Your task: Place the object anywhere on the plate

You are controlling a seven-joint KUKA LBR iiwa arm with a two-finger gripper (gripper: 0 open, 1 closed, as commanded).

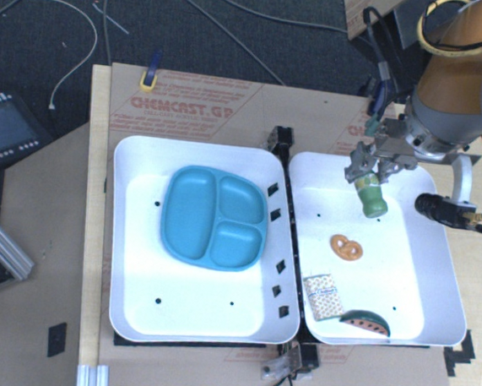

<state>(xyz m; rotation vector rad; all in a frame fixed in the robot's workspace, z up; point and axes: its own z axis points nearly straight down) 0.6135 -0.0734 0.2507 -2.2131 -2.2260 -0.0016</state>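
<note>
- Two white bins side by side: left bin (129,296) has the blue divided plate (215,218), right bin (436,283) has everything else.
- Arm's gripper (370,177) hangs over the right bin's top end, fingers clamped on a green pickle-looking thing (372,198) dangling below them.
- So the plate's off to the camera's left, across the divider.
- Pretzel (347,247), patterned packet (324,296) and watermelon slice (366,323) lie loose.
</note>
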